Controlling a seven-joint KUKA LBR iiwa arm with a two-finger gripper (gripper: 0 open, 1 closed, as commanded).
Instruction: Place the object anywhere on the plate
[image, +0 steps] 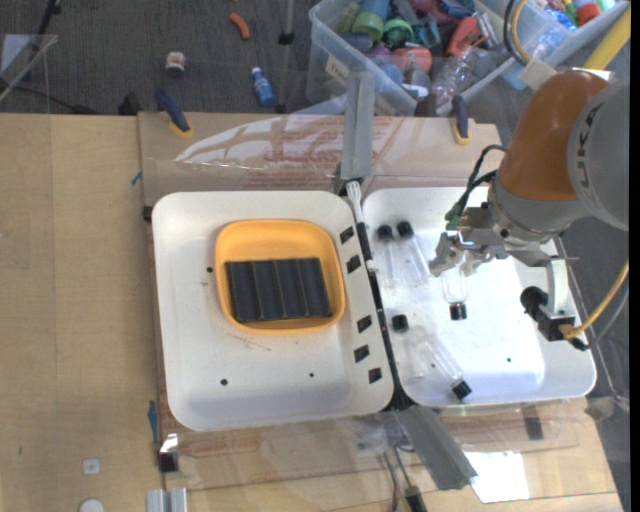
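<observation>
An orange plate (232, 243) sits in the left bin (190, 380). A dark ridged rectangular block (278, 290) lies flat on it and covers most of its middle. My gripper (453, 262) hangs over the right bin (520, 370), well to the right of the plate. It is open, its pale fingers (438, 264) spread with nothing clearly between them. A small clear piece with a black cap (457, 310) lies on the bin floor just in front of the fingertips.
Several clear bottle-like pieces with black caps lie in the right bin, two (393, 231) near its back left and one (460, 388) near its front. A raised divider (365, 300) with black clips separates the bins. A black fixture (535, 300) sits at the right.
</observation>
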